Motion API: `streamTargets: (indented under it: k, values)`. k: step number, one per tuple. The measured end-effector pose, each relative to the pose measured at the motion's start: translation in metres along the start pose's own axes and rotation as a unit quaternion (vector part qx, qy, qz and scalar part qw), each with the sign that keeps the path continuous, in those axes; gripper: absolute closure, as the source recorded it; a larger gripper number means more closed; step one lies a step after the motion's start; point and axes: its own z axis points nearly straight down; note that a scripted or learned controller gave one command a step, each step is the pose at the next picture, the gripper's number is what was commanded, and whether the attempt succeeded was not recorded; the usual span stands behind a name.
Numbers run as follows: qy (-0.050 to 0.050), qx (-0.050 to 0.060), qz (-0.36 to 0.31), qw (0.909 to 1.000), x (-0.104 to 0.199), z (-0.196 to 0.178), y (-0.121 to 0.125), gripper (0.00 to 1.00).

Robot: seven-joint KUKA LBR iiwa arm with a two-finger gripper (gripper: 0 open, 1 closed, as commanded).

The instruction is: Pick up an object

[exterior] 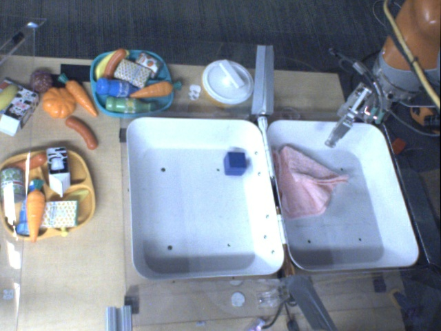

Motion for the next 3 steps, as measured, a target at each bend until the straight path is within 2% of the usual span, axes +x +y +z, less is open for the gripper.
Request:
streamTargets:
  k: [1, 2, 3]
  values:
    - [0.001, 0.0, -0.02, 0.9998, 0.045, 0.138, 0.001, 0.0]
    - [-0.005, -0.003, 0.024, 0.9997, 0.057, 0.142, -0.008, 0.0]
    - [-0.002, -0.001, 0.11, 0.9939, 0.035, 0.144, 0.021, 0.0]
